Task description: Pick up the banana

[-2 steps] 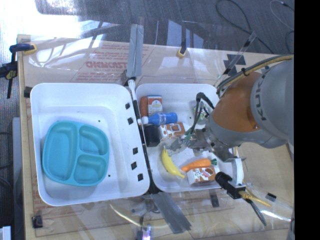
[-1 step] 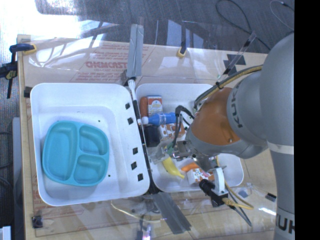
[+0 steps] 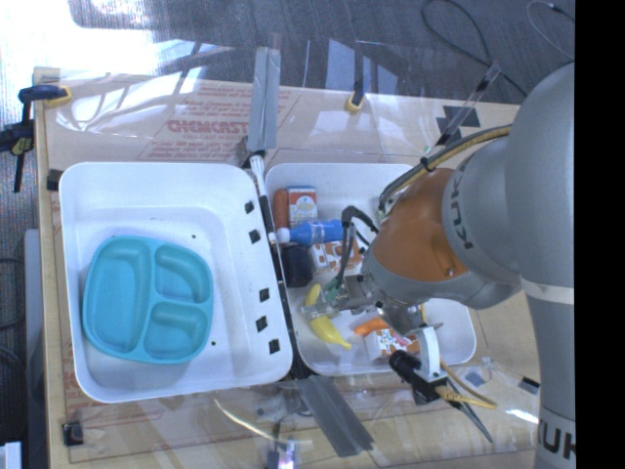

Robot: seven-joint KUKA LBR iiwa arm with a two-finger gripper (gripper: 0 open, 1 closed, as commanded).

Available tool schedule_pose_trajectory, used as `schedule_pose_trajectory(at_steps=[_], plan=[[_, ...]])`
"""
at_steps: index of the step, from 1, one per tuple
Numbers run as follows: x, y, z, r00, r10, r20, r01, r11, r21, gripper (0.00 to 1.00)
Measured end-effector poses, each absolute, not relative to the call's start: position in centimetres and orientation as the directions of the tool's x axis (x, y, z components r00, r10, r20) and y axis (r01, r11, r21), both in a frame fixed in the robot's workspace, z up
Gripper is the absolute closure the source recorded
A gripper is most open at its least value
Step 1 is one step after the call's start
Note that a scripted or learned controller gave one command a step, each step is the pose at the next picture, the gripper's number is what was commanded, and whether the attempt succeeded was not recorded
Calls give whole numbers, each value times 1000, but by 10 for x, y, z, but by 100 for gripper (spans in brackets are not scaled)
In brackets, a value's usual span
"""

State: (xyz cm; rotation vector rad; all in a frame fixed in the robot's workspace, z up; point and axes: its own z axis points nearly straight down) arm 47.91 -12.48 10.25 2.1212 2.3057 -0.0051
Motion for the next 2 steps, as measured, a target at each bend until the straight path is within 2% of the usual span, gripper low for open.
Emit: schedule_pose_trajectory(at_steps=[1,2], plan=[[477,-107,91,171,985,-3,985,-171,-1,100],[477,-63,190,129,992,1,992,-129,-5,100]])
